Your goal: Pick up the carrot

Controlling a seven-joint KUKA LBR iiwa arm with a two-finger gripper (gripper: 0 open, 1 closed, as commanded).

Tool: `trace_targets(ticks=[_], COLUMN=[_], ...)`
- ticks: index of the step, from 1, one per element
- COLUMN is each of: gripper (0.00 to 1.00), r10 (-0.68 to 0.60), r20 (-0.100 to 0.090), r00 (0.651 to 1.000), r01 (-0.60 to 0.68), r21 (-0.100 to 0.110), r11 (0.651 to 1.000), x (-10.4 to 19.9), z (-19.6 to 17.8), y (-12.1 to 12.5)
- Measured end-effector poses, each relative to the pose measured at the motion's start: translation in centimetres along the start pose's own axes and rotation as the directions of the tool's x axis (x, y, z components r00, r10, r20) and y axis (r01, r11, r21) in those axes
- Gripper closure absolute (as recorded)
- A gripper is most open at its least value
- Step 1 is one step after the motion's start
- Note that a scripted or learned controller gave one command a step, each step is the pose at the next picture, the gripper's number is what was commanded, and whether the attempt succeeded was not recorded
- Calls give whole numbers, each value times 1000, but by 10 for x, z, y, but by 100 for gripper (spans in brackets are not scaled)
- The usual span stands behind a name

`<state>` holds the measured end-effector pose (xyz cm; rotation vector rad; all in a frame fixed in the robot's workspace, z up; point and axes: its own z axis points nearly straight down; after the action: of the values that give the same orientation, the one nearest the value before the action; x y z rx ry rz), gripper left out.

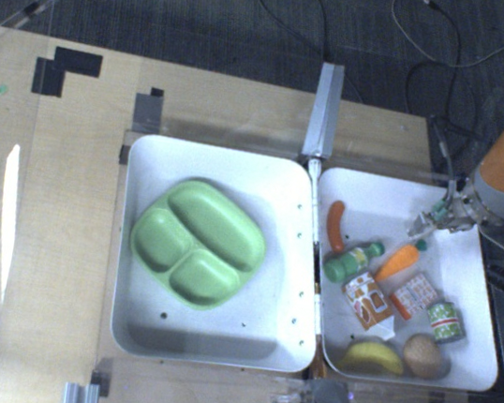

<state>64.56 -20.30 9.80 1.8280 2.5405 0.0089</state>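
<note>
Banana (373,357) lay at right bin's (484,351) near edge.
Carrot (400,261) sat at 7 o'clock from gripper (443,217), just apart; finger state couldn't be told.

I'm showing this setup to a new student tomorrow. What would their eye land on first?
Probably the big green divided plate, upside down in the left bin. Next, the clutter in the right bin: the carrot in the middle, with the gripper poised just above and right of it, and a banana by the near wall.
</note>
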Motion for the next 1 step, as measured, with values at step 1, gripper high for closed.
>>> trace_targets(ticks=[1], gripper=[0], r10=[0], r20=[0], r00=[1000], r01=[0], r21=[0], r11=[1000], x=[0], z=[0], y=[0])
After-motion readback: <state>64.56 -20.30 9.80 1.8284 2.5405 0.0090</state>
